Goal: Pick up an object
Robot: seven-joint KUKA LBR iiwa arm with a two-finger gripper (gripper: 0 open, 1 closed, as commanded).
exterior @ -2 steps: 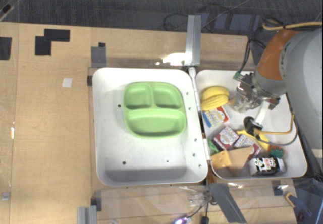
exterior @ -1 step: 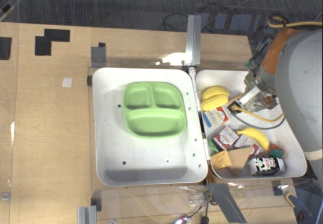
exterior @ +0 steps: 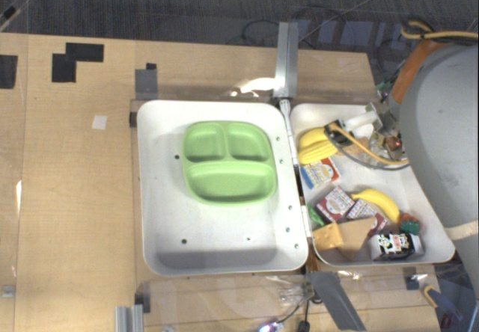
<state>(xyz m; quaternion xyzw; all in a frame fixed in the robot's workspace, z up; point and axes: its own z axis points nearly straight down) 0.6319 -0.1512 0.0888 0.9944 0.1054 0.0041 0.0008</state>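
Grey arm [exterior: 449,143] looms over right bin [exterior: 430,248] holding 2 bananas [exterior: 378,203].

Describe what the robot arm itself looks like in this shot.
The arm is a bulky, smooth, rounded grey body entering from the right, with an orange band near its wrist end. Thin yellowish cables loop around the wrist, above the right bin.

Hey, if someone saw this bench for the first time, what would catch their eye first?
Probably the green tray, lying alone in the left bin. Next, the clutter in the right bin: two bananas, small packets and a brown box, with the grey arm looming at the right.
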